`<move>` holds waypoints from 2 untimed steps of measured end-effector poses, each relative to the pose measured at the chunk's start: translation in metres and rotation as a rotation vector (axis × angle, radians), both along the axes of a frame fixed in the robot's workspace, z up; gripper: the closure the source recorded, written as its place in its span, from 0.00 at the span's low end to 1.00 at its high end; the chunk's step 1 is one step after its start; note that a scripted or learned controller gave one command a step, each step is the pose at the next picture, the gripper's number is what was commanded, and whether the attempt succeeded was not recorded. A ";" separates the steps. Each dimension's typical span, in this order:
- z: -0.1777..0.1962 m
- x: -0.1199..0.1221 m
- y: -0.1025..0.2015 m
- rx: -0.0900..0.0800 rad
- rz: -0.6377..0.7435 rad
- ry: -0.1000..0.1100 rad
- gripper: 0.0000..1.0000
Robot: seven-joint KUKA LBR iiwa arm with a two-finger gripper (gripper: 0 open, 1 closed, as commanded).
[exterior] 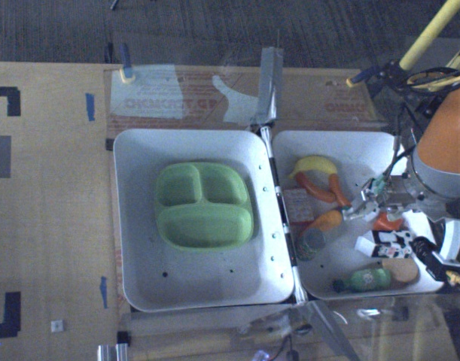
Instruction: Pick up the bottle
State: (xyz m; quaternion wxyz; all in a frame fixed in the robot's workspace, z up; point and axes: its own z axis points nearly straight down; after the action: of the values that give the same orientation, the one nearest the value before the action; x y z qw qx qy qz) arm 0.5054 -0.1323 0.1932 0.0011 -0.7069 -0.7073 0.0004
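— What does the bench look like?
— A pale wooden bench (49, 201) with blue tape marks carries two shallow white bins side by side, dark carpet beyond it. The left white bin (139, 277) holds a green plastic tray with three compartments (204, 204), lying flat near its middle.
— And the right white bin (327, 265)?
— It is crowded. A yellow banana-shaped toy (314, 164) lies near the far wall, with an orange carrot-shaped toy (324, 221) below it.
— Where is the bottle?
— The small green plastic bottle with a dark cap (363, 280) lies on its side near the bin's front wall, cap pointing left, just beside a tan rounded object (401, 270).
— The arm?
— The grey arm with the orange band (444, 145) reaches in from the right. Its two-finger gripper (363, 205) hangs over the bin's middle, apart from the bottle. I cannot tell how the claw stands.
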 end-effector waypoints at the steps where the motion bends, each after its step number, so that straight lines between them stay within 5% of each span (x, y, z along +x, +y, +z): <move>1: -0.072 -0.017 0.024 -0.001 -0.133 -0.002 0.00; 2: -0.063 -0.017 0.024 -0.003 -0.135 -0.004 1.00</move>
State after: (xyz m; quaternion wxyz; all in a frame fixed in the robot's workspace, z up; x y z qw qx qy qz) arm 0.4883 -0.1087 0.1302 -0.0013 -0.7532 -0.6578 -0.0002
